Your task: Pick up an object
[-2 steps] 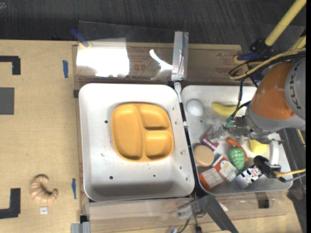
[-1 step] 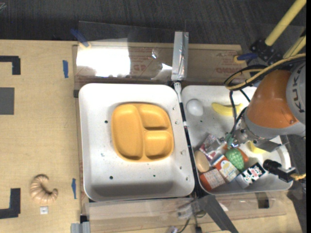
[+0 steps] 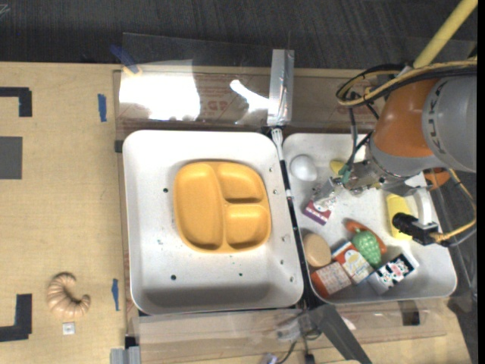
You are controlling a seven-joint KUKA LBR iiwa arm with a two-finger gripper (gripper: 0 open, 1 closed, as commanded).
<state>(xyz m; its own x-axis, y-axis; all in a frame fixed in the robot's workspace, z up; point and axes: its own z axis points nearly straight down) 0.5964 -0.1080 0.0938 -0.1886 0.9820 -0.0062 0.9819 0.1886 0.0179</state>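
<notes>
The right bin (image 3: 439, 279) holds several small items. Among them are a white round object (image 3: 303, 167), a purple and white packet (image 3: 317, 211), a tan round piece (image 3: 317, 250), a green and orange toy vegetable (image 3: 366, 242), a printed box (image 3: 342, 269), a black and white carton (image 3: 397, 269) and a yellow item (image 3: 398, 209). My gripper (image 3: 330, 194) hangs low in the bin's upper left part, just above the purple packet and right of the white round object. The grey arm with its orange band (image 3: 402, 131) hides the bin's upper right.
A yellow divided plate (image 3: 222, 205) lies in the left bin (image 3: 151, 271). A tan curled toy (image 3: 68, 294) lies on the bench at the lower left. A metal divider (image 3: 280, 89) and cables (image 3: 371, 86) sit behind the bins.
</notes>
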